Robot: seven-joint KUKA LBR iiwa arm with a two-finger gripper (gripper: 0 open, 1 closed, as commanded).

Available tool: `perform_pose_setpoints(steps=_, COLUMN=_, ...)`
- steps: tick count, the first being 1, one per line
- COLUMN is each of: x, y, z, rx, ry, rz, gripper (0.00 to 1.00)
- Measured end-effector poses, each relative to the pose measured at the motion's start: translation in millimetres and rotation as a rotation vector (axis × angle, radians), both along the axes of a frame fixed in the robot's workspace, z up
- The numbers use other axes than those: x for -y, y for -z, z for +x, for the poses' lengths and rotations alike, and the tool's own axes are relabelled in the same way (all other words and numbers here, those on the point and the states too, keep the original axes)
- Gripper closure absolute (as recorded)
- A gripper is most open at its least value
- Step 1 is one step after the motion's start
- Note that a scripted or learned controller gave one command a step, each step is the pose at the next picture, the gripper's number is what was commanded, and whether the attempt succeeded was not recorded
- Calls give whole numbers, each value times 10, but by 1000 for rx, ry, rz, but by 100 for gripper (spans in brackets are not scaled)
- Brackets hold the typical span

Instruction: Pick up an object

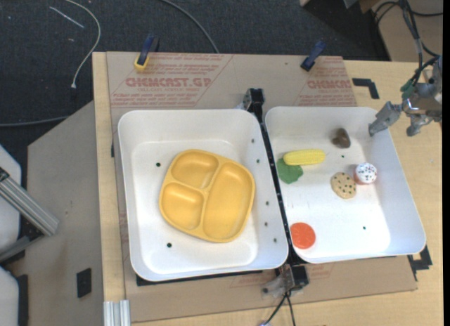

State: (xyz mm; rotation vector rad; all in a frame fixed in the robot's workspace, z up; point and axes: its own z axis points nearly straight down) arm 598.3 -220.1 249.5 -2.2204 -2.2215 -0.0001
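The right bin (394,230) holds several small items: a yellow corn-like piece (304,157), a green piece (289,171) touching it, a brown lump (341,137), a cookie (344,185), a white ball with red dots (365,173) and an orange disc (302,235). My gripper (397,122) hovers over the bin's far right corner, to the right of the brown lump. Its two fingers are spread apart, open, with nothing between them.
The left bin (140,247) holds a yellow divided plate (208,194). Blue clamps (145,52) (313,56) sit at the bench's far edge. A black bracket (254,98) joins the bins at the back. Cables lie on the dark floor beyond.
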Motion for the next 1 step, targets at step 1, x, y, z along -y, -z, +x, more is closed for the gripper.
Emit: perform_pose_setpoints(steps=1, x=-34, y=420, z=-6, rx=-4, ry=0, rz=1, gripper=0)
